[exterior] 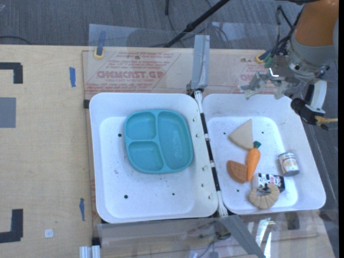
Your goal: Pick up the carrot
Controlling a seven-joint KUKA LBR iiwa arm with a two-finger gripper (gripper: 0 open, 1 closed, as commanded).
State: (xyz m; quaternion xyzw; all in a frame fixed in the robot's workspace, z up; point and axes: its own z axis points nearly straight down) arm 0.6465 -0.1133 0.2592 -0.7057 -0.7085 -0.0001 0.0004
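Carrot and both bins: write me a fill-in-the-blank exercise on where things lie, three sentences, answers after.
1. The carrot lies in the ____ bin as the camera sees it.
2. The teal divided plate has ____ compartments.
3. The carrot's green top points toward the ____ edge of the picture.

Missing words: right; three; top

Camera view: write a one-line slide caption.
Carrot lies in the right bin; the arm hangs above its far corner.
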